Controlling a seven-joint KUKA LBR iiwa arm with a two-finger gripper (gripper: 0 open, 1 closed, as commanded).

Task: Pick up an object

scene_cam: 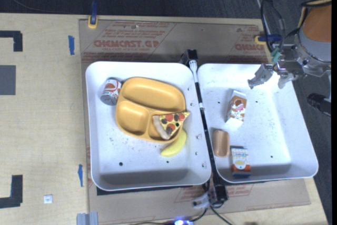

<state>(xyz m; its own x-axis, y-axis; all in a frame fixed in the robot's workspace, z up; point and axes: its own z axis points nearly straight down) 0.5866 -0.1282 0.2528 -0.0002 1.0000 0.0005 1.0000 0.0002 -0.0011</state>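
My gripper point(272, 77) hangs over the back right part of the right bin point(279, 129), its two grey fingers spread apart with nothing between them. Below and left of it a white carton with red print point(237, 107) lies in the right bin. A tan bread-like piece point(220, 142) and a small orange and white juice box point(240, 159) lie near that bin's front left. In the left bin point(102, 166) a yellow divided plate point(146, 107) carries a pizza slice point(169, 124), with a banana point(176, 146) at its front edge and a small can point(110, 91) at its left.
A black divider bar point(197, 97) runs between the two bins. Both bins rest on a brown cardboard sheet point(158, 39) on the wooden bench. Cables point(271, 18) loop above the arm at the back right.
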